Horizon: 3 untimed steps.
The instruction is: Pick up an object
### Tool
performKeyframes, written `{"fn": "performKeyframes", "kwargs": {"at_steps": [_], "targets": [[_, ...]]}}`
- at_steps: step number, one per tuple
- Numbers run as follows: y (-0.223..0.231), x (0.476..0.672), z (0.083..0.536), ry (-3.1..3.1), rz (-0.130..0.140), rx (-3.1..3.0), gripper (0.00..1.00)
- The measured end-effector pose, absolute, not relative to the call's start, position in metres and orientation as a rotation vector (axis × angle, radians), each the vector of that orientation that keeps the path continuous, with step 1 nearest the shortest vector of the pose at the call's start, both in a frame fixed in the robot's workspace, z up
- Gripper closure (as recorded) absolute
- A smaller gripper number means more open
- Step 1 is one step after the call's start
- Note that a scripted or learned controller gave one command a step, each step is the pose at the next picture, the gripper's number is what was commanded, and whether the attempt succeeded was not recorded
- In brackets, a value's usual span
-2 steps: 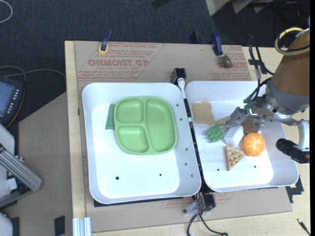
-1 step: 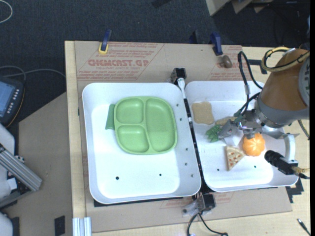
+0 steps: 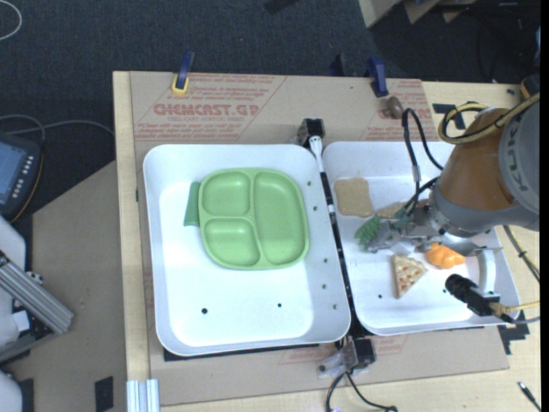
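Right bin (image 3: 377,305): tan bread slice (image 3: 352,196) at rear left, green leafy piece (image 3: 371,232) at mid-left, pizza wedge (image 3: 407,274) and orange piece (image 3: 443,254) toward the front. Hand (image 3: 400,230): low over the right bin's middle, just beside the leafy piece; whether clenched or released cannot be told. Left bin (image 3: 240,312), beside it on the bench (image 3: 129,230): light-green divided plate (image 3: 254,217).

End effector (image 3: 390,233) sits beside a leafy green toy (image 3: 370,229).

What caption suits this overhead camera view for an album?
End effector poised near a toy pizza slice in the right bin; a green divided plate lies in the left bin.
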<state>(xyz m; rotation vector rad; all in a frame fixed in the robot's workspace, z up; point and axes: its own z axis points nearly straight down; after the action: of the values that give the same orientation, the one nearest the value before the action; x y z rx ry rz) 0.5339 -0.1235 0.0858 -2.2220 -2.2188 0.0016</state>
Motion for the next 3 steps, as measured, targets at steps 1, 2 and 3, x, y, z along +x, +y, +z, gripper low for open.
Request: {"fn": "performKeyframes", "kwargs": {"at_steps": [1,2,3], "targets": [[-0.123,0.534,0.096,-2.219,0.0,-2.224,1.0],[-0.131,0.54,0.155,-2.225,-0.003,-2.225,1.0],[-0.132,0.544,0.219,-2.228,-0.007,-2.226,1.0]]}}
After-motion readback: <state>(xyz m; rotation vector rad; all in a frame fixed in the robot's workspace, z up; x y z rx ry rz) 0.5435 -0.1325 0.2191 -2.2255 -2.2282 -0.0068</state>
